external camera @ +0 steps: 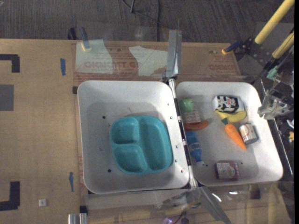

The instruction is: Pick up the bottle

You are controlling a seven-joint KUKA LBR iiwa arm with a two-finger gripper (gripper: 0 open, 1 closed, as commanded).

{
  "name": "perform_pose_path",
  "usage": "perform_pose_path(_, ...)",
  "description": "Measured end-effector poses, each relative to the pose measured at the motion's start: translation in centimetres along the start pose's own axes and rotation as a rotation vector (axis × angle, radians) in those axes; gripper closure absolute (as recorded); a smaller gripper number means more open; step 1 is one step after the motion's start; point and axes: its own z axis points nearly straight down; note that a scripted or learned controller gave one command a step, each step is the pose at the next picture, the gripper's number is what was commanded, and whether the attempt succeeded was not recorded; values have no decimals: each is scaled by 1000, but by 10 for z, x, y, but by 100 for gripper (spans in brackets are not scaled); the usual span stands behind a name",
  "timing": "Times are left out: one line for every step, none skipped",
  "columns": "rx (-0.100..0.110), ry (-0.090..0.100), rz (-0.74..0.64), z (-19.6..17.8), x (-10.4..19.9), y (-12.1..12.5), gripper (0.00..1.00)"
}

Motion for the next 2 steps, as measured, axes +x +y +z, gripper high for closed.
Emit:
perform_pose_path(-1,0,147,-17,-50,20,100)
perform_pose_path(1,0,188,-91,-37,35,100)
